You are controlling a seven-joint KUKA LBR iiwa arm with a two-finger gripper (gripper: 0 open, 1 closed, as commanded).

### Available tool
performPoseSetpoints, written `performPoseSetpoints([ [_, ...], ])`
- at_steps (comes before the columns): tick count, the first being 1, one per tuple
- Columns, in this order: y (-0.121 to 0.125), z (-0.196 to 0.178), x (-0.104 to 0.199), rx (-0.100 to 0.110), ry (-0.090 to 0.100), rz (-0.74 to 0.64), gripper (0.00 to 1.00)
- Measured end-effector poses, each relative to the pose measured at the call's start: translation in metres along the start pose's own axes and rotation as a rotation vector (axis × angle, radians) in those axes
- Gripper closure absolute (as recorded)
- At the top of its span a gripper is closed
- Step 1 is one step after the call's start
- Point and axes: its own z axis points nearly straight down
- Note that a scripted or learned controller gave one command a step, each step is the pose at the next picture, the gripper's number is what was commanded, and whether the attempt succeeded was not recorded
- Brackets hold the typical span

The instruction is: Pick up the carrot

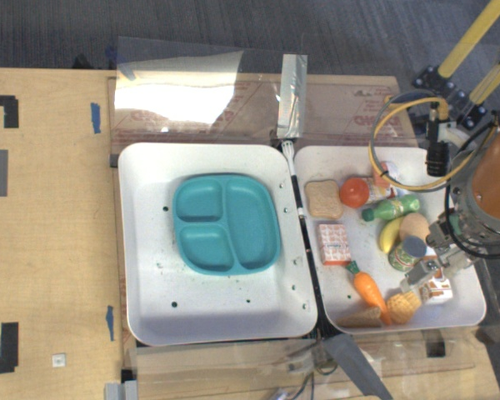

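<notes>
No readable brand text for us. The small box [333,243] in the right bin [475,311] has a red and white printed face, print too small to read. The clear sheet [350,107] behind the bins carries faint reddish lettering, also illegible.

Arm [487,182] comes in from the right edge, orange band at the frame border, black cable loops and a yellow hose above it. Its wrist hangs over the right side of the right bin. Gripper [429,265] sits low over the clutter there, metal fingers angled down and to the left, just beside the can [402,258] and the carton [438,287]. We cannot tell whether the fingers are parted or closed; we see nothing clearly between them.

Carrot [367,288] lies flat on the right bin's floor, front centre. Long axis runs diagonally: green stub end points up-left toward the small box, the fat orange end points down-right and touches the waffle-textured item [402,306]. It is near the gripper but apart from it.

Other contents of the right bin: bread slice [322,197] at the back left, tomato [355,192] beside it, green pepper [392,208], banana [388,234], egg [414,226].

Left bin [142,182] holds a teal divided plate [227,223], three compartments, sitting about centre.
</notes>
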Motion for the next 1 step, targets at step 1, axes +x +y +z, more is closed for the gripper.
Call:
performPoseSetpoints([
  [1, -0.0133, 0.0921, -0.0484, 0.014, 0.004, 0.091, 0.0],
])
